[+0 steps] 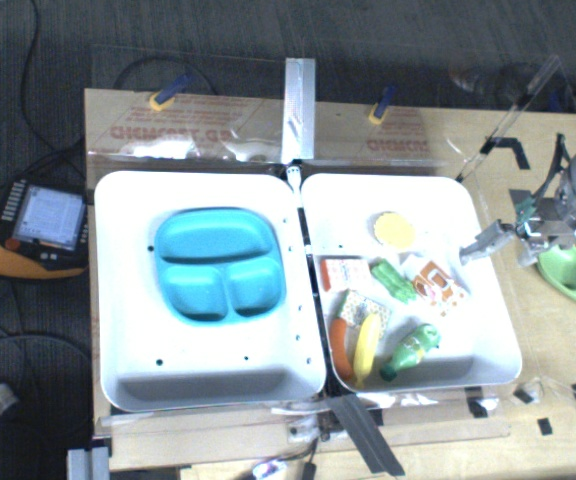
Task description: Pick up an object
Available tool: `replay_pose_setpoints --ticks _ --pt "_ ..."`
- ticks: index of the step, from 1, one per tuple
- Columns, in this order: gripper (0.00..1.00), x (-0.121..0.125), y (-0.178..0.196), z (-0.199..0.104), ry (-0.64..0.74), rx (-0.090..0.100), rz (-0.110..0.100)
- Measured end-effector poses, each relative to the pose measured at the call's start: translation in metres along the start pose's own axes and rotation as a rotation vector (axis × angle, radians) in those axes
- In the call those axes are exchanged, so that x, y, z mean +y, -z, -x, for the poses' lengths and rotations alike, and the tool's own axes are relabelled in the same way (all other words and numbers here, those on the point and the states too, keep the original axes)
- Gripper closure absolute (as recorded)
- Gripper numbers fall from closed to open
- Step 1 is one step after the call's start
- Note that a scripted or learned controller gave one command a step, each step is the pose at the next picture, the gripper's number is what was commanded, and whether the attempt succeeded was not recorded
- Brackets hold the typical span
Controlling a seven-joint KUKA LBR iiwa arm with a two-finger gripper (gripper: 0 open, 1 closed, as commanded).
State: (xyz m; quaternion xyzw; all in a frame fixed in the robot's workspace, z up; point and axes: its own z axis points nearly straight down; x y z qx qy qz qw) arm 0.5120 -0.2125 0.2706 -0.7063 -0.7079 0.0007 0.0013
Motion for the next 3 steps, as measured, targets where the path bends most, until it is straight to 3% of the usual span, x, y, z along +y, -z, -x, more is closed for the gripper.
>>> replay_pose_setpoints --ticks 1,2,3 --pt "0.00 0.044 -0.165 -0.019 0.052 0.000 0.002" --pt "1.00 0.046 -0.153 -0.019 0.052 0.000 0.008" --pt "1.00 0.070 -0.057 -0.021 -0.078 -0.004 0.000"
